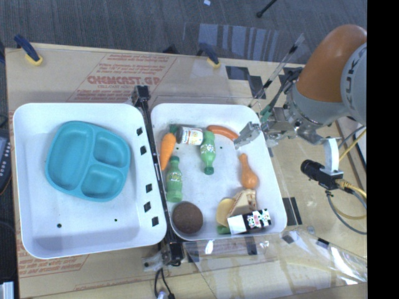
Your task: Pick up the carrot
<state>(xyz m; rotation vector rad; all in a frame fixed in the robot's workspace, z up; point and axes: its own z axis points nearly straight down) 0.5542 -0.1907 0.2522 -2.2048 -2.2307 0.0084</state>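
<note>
The carrot (167, 149) is lying in the right bin (272, 185), pressed against its left wall, with its tip pointing down toward a green bottle (174, 180) just beside it. The tool (247, 134) is hovering over the bin's upper right corner, near an orange sausage-shaped toy (222, 131) and well apart from the carrot; I cannot tell whether it is apart or together. A blue divided plate (88, 160) is sitting in the left bin (37, 223) on the table (81, 80).
</note>
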